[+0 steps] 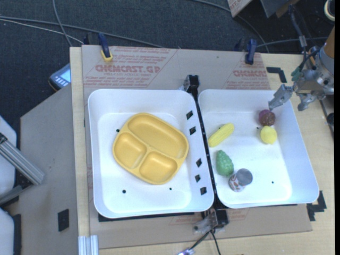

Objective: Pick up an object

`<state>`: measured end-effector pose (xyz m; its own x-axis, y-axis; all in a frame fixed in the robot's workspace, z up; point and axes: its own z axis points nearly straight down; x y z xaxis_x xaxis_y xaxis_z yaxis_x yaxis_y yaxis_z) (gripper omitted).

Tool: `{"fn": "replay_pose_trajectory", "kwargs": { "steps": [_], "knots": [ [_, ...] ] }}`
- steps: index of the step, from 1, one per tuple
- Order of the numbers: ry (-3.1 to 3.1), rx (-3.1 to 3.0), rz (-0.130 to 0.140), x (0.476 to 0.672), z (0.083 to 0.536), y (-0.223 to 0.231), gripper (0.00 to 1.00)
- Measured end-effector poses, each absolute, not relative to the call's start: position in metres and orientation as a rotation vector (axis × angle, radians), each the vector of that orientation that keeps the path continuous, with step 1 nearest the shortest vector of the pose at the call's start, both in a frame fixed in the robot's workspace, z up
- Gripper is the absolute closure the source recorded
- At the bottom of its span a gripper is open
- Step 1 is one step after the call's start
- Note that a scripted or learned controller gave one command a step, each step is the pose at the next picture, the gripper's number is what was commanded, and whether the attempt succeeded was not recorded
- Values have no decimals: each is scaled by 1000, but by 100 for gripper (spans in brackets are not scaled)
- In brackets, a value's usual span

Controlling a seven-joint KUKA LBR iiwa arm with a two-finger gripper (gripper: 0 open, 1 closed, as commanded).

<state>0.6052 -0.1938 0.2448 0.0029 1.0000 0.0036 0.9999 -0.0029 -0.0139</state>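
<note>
The right bin (287,187) holds several small items: a long yellow piece (221,134), a dark red ball (266,117), a yellow lemon (269,135), a green lumpy piece (224,162) and a small grey can (240,179) on its side. My gripper (292,100) hangs over the bin's back right corner, just right of and behind the dark red ball. Its two fingers are spread apart, open, with nothing between them.
A yellow three-compartment plate (151,147) lies in the middle of the left bin (101,142). A black divider strip (195,137) runs between the bins. Blue clamps (105,49) hold the board at the back. Cables cross the dark floor behind.
</note>
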Motion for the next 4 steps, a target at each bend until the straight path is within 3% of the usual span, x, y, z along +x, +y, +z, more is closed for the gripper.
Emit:
{"fn": "replay_pose_trajectory", "kwargs": {
  "steps": [1, 4],
  "knots": [
    [-2222, -2220, 0, 608, 253, -193, 0],
    [-2219, -2215, 4, 616, 96, -191, 0]
  ]
}}
